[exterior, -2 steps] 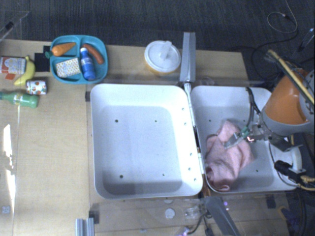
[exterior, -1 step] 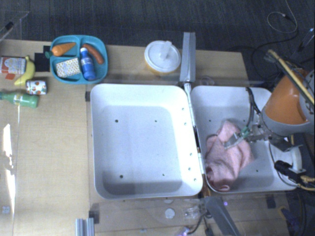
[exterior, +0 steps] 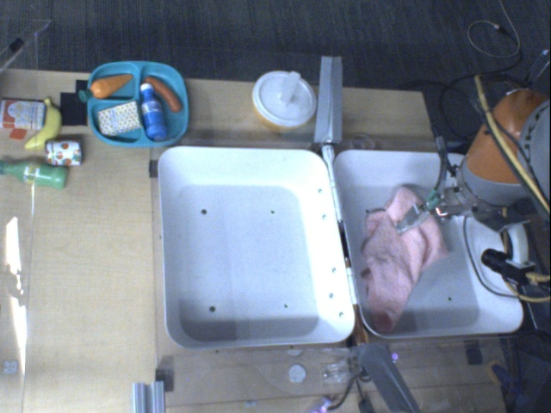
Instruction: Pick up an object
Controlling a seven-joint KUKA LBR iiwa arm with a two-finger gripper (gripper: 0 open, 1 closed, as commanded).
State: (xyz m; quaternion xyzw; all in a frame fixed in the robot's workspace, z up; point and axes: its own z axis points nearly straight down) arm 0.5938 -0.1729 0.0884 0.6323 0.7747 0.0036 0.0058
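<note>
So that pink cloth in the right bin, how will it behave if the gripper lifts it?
The pink cloth lies crumpled in folds, so it is likely floppy and would drape and stretch out rather than rise as one piece. It looks thin, so probably light. The gripper is at its upper edge; a pinch there may catch only one fold, leaving the rest trailing in the right bin.

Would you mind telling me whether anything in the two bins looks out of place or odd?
Nothing looks damaged or spilled. The pink cloth lies crumpled in the right bin, bunched against its left wall, with the claw at its upper edge. The left bin looks normal.
</note>
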